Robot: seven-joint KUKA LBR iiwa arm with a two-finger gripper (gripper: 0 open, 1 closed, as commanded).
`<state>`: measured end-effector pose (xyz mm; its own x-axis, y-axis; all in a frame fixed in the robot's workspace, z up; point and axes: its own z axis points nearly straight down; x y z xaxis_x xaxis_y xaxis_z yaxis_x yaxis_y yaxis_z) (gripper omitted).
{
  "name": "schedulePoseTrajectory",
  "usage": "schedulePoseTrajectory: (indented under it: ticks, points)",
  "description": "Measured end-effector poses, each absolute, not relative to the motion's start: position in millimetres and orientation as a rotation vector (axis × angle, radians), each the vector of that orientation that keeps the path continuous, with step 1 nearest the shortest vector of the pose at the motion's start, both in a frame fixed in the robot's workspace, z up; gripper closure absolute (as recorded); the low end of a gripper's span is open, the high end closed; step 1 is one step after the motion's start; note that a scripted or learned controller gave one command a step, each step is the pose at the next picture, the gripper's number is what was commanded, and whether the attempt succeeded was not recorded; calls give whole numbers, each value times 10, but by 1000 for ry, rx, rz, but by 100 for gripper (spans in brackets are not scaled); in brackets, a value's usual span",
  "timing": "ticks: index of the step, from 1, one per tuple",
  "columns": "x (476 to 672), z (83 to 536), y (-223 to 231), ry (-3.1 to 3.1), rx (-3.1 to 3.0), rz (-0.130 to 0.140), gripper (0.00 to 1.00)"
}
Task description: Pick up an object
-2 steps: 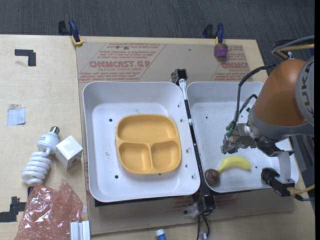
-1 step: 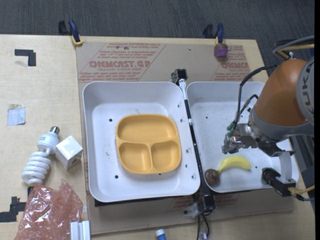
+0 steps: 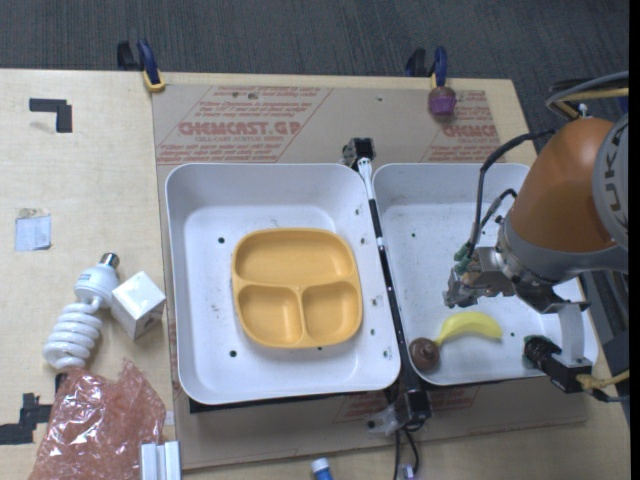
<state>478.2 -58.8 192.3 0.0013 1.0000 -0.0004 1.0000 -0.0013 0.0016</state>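
Note:
A yellow banana lies near the front of the right bin. A small brown round object sits just left of it at the bin's front left corner. My gripper hangs over the right bin, just above and behind the banana. Nothing shows between its fingers. The orange and grey wrist covers the bin's right part. A yellow divided tray rests in the middle of the left bin.
Left of the bins lie a spiral light bulb, a white cube and a crumpled pink wrapper. A purple object sits on the cardboard behind the right bin. Clamps hold the board's far edge.

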Motion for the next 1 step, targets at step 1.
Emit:
schedulePoseTrajectory:
  ticks: [1]
  points:
    - [4779,1923,-649,2220,2222,1,100]
